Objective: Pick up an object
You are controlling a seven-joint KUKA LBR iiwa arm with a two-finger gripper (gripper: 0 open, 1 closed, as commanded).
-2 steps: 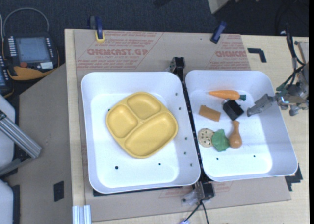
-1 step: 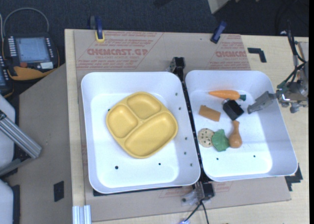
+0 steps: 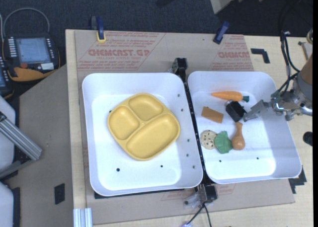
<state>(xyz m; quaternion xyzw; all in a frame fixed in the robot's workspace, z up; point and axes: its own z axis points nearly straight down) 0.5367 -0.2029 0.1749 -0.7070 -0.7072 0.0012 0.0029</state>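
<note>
One hand (image 3: 284, 104) over the table's (image 3: 74, 121) right bin (image 3: 258, 171).
It hung at the bin's right rim, right of the carrot (image 3: 226, 95); whether open or closed was unclear.

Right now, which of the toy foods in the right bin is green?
The lumpy toy vegetable beside the speckled cookie. The carrot is orange, the block and the drumstick-shaped piece brown.

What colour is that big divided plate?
The divided plastic plate is plain yellow, clearest in the camera view.
</note>
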